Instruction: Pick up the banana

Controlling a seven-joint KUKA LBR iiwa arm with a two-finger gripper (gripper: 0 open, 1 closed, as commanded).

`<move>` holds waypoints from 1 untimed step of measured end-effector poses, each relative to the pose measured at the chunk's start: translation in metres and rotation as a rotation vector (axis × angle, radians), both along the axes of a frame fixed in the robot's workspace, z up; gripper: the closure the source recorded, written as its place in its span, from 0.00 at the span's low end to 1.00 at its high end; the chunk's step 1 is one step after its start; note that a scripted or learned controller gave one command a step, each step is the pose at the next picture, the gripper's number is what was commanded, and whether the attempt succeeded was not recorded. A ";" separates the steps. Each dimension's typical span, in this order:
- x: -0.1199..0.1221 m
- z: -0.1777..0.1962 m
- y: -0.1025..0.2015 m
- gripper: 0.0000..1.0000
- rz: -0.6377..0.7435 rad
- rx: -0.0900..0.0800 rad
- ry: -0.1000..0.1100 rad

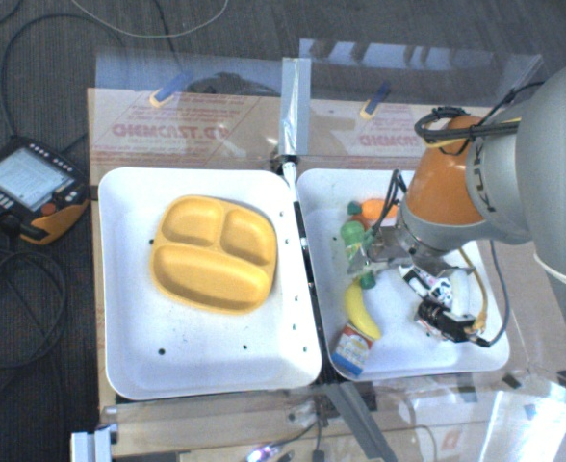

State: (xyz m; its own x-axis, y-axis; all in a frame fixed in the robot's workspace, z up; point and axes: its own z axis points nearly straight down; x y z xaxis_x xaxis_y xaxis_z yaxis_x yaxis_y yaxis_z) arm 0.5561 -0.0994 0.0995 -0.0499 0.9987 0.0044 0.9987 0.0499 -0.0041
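Nearest us, the banana (362, 312) lies flat in the right bin (475, 359), beside a small carton (351, 349). Our gripper (368, 258) hangs just above its upper end; we cannot tell how the fingers stand. We judge the pickup not yet done.

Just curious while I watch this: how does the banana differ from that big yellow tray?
The banana is small, slim and curved; the yellow tray is broad, with three compartments. The banana lies in the right bin among other items, near the arm; the tray sits alone in the left bin. Both are yellow.
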 end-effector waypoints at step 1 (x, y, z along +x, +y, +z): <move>-0.069 -0.005 0.002 1.00 0.292 -0.005 -0.012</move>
State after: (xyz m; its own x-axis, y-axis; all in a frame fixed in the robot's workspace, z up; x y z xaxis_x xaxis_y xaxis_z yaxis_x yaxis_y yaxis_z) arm 0.4869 -0.0976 0.0942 -0.3353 0.9421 -0.0026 0.9421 0.3354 0.0069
